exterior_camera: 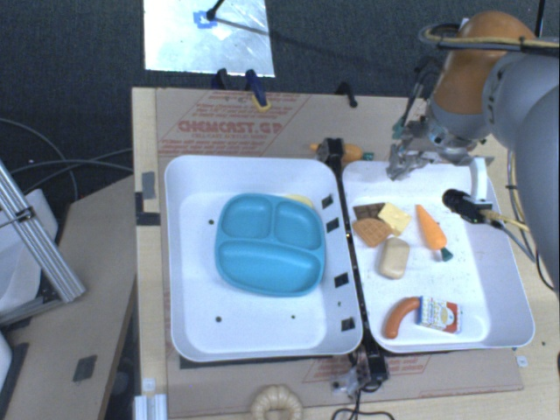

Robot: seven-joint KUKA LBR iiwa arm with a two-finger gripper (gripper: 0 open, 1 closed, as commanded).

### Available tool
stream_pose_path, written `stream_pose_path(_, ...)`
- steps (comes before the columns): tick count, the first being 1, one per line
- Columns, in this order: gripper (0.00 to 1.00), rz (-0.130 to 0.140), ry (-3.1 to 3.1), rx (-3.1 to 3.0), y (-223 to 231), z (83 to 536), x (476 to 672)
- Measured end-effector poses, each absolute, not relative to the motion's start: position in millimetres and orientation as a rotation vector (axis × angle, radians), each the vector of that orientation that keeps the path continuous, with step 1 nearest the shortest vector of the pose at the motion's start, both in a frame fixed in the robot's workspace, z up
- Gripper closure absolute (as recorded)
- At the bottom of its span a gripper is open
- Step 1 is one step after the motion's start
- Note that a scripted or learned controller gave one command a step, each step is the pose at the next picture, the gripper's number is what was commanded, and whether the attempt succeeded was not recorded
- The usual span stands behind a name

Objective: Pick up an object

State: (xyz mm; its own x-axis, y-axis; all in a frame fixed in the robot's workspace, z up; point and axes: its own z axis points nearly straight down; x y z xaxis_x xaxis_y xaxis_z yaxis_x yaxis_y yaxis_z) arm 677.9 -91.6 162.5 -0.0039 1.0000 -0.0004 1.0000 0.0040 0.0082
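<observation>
I am hovering my pincer (404, 166) over the far rim of the right bin (512, 261), well behind the carrot (430, 226); whether it is spread or pressed together, I cannot tell. I am judging the carrot the easiest pick: lying apart from the cracker (373, 231), so I should be descending straight, straddling its width.

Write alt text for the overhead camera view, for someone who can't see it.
A grey robot arm reaches in from the right, its gripper at the back edge of the right bin, which holds a carrot, a sausage, a small carton, a cracker and other toy food. The left bin holds a blue divided plate.
</observation>
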Motion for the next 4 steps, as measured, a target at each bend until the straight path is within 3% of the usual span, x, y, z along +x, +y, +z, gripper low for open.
stream_pose_path(1, 1.00, 0.009, 2.224, 2.210, -82, 213, 681.1)
stream_pose_path(2, 1.00, 0.006, 2.226, 2.212, -81, 226, 682.3)
stream_pose_path(3, 1.00, 0.000, 2.232, 2.213, -33, 217, 651.5)
stream_pose_path(4, 1.00, 0.005, 2.228, 2.212, -18, 235, 648.5)
